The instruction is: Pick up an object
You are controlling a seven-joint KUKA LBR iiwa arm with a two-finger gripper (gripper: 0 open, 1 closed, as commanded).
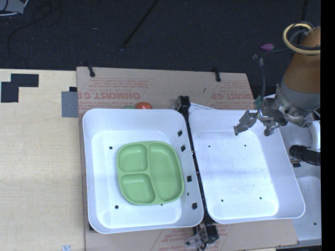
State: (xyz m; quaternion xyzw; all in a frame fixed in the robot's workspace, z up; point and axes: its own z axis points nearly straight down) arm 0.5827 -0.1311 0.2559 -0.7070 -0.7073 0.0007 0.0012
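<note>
Green plate (151, 172) left bin; fingers (257, 123) well apart, over right bin.

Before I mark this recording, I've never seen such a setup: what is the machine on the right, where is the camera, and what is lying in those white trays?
One camera looks down at a slant on a bench. The grey and orange shape at the right is a robot arm; its pincer hangs above the far edge of the right bin, fingers spread, with nothing between them. The left bin holds a green divided plate lying flat. Behind that bin, on the cardboard sheet, a small red-orange thing peeks over the rim; I cannot tell what it is. The job is to pick up an object, and none is held yet.
</note>
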